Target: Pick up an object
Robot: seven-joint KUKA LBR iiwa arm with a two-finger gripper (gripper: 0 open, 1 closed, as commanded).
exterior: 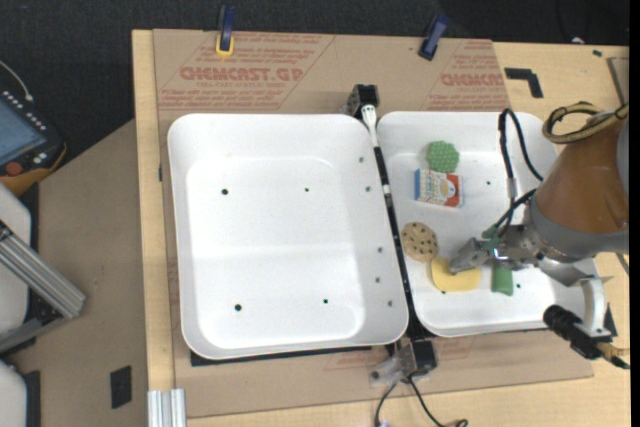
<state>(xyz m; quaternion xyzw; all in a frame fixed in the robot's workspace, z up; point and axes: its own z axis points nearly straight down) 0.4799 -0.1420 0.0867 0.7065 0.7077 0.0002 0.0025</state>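
I see the pincer (pixel 478 255) low in the right bin (pixel 520 310), right of the frame's centre, its grey metal tips pointing left and down at the yellow piece (pixel 458 280); whether those tips are spread or pressed together I cannot tell, and I see nothing between them. The arm (pixel 590 195) comes in from the right edge, grey at the wrist with a broad orange-brown band above it; a black cable (pixel 508 155) loops up from the wrist across the bin.

I count five loose things in that bin. One yellow piece, flat and soft-edged like a sponge or wedge, lies just below and left of the tips, touching or nearly so; one green block (pixel 501 279), small and upright in the picture, lies just right of it, under the wrist; one round tan cookie (pixel 420 238) with dark spots lies just up and left of the yellow piece; one small rectangular carton (pixel 439 187), white and blue with a red patch, lies above that; one round green ball (pixel 441 154) with a bumpy surface sits touching the carton's top edge.

There are two bins, both shallow white plastic with rounded corners; the left bin (pixel 200 215) shows four small dark dots on its floor. Both rest on a brown cardboard sheet (pixel 260 65) printed with red lettering, held at the top by two clamps, one yellow and blue (pixel 226 32), one blue (pixel 434 36), over the pale worktop (pixel 110 245).
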